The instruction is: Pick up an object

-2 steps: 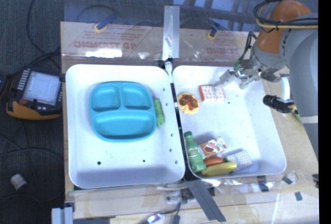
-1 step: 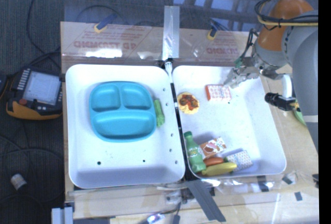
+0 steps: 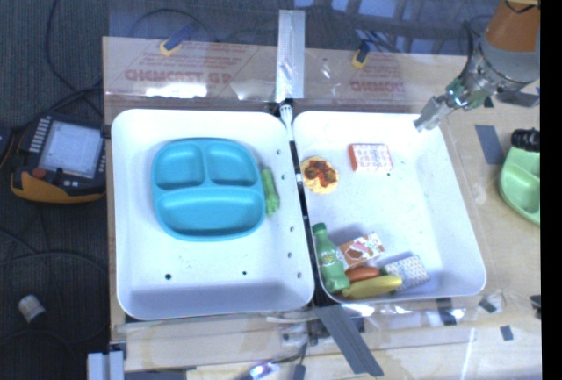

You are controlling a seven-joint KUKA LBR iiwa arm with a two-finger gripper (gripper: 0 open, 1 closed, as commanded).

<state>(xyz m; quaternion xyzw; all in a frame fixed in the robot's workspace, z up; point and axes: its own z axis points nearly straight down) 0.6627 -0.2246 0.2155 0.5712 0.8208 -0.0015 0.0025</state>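
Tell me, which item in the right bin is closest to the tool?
The red and white packet, lying alone near the bin's far side below the tool. The bottle and banana huddle in the near corner.

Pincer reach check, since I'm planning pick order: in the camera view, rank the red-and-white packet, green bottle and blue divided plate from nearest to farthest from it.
From the pincer at the right bin's far right corner:
1. Red-and-white packet, right bin, far half.
2. Green bottle, right bin, near left corner.
3. Blue divided plate, left bin.

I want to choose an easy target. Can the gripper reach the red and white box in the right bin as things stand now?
Probably yes. The red and white box lies alone on the bare floor of the right bin, with nothing on or against it. The gripper hangs near the bin's upper right corner, with open space between them.
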